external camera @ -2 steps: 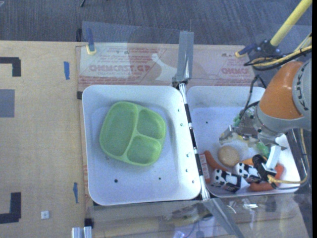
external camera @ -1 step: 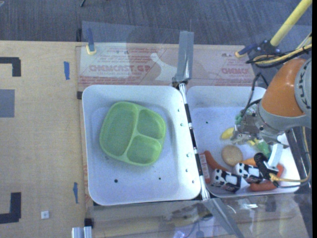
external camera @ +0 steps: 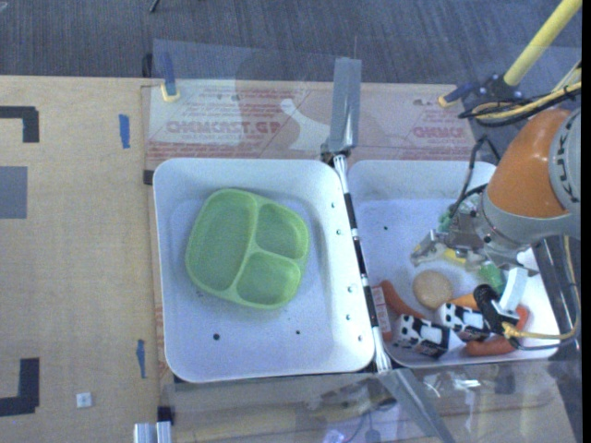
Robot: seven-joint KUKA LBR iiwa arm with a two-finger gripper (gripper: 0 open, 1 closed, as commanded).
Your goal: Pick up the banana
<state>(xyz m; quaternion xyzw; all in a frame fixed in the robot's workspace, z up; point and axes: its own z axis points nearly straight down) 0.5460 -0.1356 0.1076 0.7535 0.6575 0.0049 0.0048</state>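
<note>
white plastic bins are sitting side by side on your bench, left bin [external camera: 175, 340] and right bin [external camera: 388, 201], with a metal divider strip [external camera: 355, 257] running between them. you are looking at a green sectioned plate [external camera: 247, 246] lying flat in the left bin, toward its upper middle, nothing resting in its compartments. your arm [external camera: 536, 169], grey with the orange band, is reaching in from the right and hanging over the right bin's upper right part. the gripper [external camera: 454, 240] is pointing down and left over the bin floor, just above the clutter; i cannot tell how it is standing or whether it is gripping anything, the wrist hardware is blurring it. below it a round tan cookie-like piece [external camera: 432, 289] is lying on the floor, an orange-red carrot-shaped piece [external camera: 399, 300] is lying just left of that, and a black-and-white spotted toy [external camera: 423, 332] is resting by the front wall. another black-and-white piece [external camera: 459, 317] and a red-orange piece [external camera: 489, 345] are crowding the front right corner. a small yellow patch [external camera: 454, 257] is showing just under the gripper, beside something green [external camera: 491, 271]; that may be the banana, but you cannot be sure from this angle. a yellow cable [external camera: 545, 335] is trailing across the bin's right rim.
</note>
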